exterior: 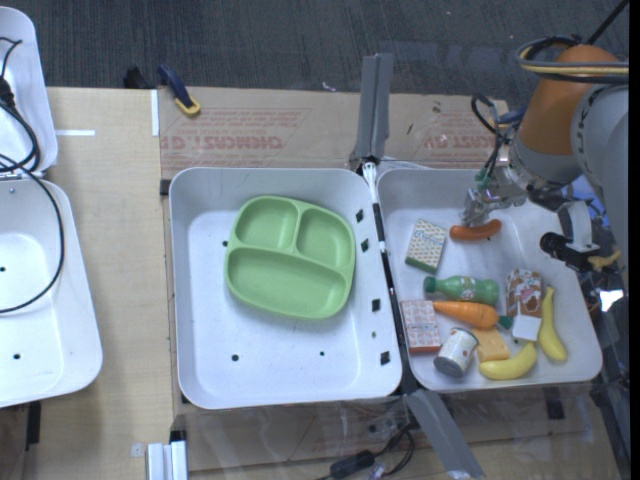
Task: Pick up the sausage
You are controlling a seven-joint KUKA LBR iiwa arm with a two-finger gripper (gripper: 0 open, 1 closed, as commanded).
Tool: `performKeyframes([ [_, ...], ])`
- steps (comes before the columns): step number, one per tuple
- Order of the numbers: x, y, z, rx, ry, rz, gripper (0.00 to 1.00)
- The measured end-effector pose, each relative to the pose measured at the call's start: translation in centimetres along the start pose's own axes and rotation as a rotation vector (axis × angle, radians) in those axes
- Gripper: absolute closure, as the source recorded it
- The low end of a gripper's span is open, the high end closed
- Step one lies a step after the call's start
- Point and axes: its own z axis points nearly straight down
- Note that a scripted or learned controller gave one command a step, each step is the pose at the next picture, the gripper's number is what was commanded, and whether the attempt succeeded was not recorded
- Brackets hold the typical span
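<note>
The sausage (476,232) is a small orange-red link lying in the right bin (588,363), near its back half. My gripper (478,213) hangs directly over the sausage, its tip just above or touching the link's top. The grey arm with the orange band (560,108) comes in from the upper right.
Also in the right bin are a checkered packet (426,244), a green bottle (462,288), a carrot (467,313), a pink packet (419,325), a small can (456,352), two bananas (530,353) and a snack wrapper (523,293). A green divided plate (291,257) sits in the left bin (200,368).
</note>
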Motion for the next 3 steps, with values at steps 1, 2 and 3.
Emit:
performKeyframes([
  [1,0.0,0.0,0.0,0.0,0.0,-0.001,0.0],
  [2,0.0,0.1,-1.0,-0.002,-0.003,-0.003,1.0],
  [3,0.0,0.1,-1.0,-0.002,-0.003,-0.003,0.0],
])
